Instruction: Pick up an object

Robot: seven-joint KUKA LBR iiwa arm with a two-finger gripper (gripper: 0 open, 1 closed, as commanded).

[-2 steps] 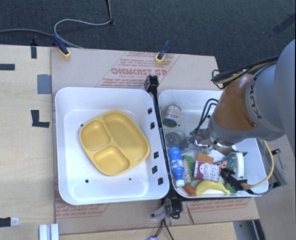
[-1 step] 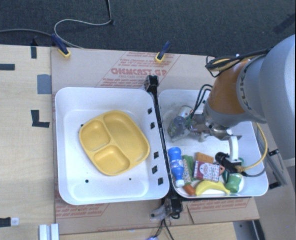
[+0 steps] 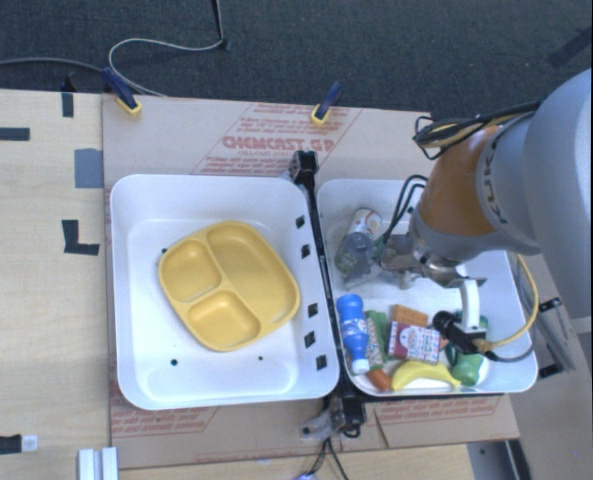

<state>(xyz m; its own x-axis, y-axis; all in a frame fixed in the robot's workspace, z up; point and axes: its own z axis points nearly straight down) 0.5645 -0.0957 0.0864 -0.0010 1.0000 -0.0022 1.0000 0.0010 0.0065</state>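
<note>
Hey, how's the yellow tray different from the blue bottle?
The yellow tray is broad, flat and three-sectioned; the blue bottle is slim and white-capped. The tray lies alone in the left bin; the bottle lies crowded among items in the right bin.

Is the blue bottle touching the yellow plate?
Apart. The camera view shows the blue bottle in the right bin, the yellow plate in the left bin, a divider between.

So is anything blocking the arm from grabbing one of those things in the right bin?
Nothing visible does. The arm is already low over the right bin, above the clear cup. The blue bottle, banana and red packet lie uncovered nearby.
</note>
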